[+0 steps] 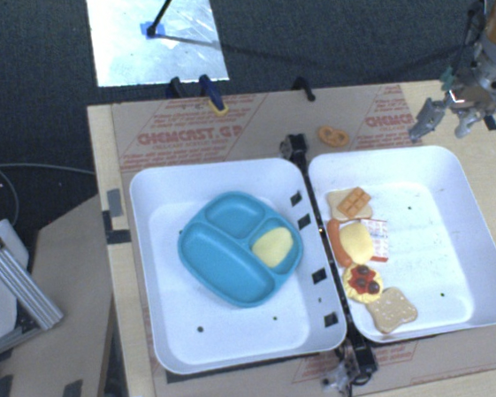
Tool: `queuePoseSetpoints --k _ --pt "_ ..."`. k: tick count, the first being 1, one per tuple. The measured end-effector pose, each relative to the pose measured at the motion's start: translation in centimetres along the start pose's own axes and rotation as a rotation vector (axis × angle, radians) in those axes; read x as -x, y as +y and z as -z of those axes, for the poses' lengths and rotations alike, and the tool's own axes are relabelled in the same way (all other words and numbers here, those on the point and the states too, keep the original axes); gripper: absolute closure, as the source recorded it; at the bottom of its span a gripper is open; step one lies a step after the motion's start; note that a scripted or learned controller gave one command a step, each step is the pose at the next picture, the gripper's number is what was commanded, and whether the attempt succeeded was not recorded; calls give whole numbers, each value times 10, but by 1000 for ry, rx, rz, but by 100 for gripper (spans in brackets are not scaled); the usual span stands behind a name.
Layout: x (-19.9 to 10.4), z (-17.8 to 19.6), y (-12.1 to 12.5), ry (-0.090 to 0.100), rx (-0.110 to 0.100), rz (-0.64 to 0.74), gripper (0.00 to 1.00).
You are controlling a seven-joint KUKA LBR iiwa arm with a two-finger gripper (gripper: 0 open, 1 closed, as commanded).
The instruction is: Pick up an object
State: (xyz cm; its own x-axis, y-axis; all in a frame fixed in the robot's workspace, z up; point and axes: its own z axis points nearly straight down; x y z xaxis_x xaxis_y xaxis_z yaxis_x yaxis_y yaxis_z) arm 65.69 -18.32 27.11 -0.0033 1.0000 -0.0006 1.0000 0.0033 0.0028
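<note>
Two white bins (pixel 247 349) on cardboard-covered bench (pixel 248 122)

A blue plate (pixel 228 258) with a yellow piece (pixel 273 246) sits in a white bin (pixel 170 335).

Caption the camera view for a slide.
Pincer hovers beyond the right bin of toy food; blue plate in left bin.

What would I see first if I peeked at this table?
The big blue plate in the left bin, with a yellow lump in one of its compartments. Next, the row of toy food along the left side of the right bin: a waffle at the top, a cracker at the bottom. The robot's gripper hangs above the bench past the right bin's far corner.
</note>
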Motion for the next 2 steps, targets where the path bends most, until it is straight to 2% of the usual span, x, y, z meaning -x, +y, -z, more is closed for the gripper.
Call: queuePoseSetpoints --k 1,2 --pt "-72 210 14 -2 18 8 0" --pt "-241 268 13 6 8 17 0"
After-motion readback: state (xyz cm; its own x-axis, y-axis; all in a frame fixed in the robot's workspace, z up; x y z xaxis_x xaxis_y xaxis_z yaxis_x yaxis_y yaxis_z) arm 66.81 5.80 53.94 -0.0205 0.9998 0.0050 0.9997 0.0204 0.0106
